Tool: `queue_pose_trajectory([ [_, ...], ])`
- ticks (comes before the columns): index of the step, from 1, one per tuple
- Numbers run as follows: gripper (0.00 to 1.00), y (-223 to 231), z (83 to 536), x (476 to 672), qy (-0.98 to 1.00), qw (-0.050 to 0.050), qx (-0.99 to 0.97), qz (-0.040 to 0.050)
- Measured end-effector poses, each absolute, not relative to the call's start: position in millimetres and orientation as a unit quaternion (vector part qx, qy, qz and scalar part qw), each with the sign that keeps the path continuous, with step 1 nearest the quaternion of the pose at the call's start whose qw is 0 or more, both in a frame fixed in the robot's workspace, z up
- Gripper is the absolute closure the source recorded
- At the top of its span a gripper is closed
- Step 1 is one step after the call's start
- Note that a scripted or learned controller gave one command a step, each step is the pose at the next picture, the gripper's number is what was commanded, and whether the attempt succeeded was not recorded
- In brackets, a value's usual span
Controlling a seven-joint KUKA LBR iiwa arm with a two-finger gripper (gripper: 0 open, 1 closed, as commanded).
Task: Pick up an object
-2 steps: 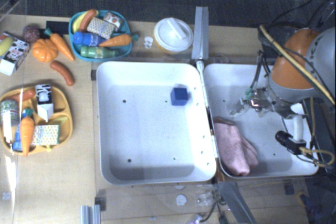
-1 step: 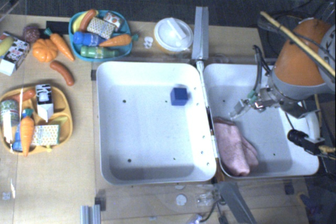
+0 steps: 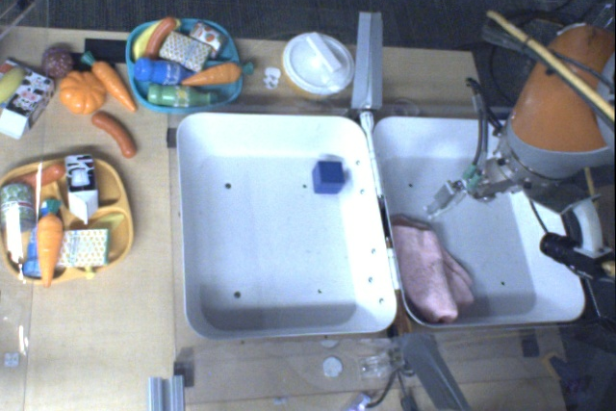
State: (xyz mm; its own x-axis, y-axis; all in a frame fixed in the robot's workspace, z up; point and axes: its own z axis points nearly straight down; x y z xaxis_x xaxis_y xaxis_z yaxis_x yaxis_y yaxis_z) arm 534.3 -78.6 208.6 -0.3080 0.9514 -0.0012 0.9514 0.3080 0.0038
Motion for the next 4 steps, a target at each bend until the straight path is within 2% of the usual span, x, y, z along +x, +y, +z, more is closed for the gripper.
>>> queue_pose_trajectory([
  [1, 0.00, -97, 134, 486.8, 0.845, 0.000, 0.535, 0.0003],
  [2, 0.00, -91, 91, 514.9, 0.845, 0.005, 0.535, 0.0033],
  [3, 1.00, -91, 105, 518.7, 0.845, 0.011, 0.535, 0.0064],
  [4, 1.00, -37, 184, 545.1, 0.654, 0.001, 0.757, 0.0004],
])
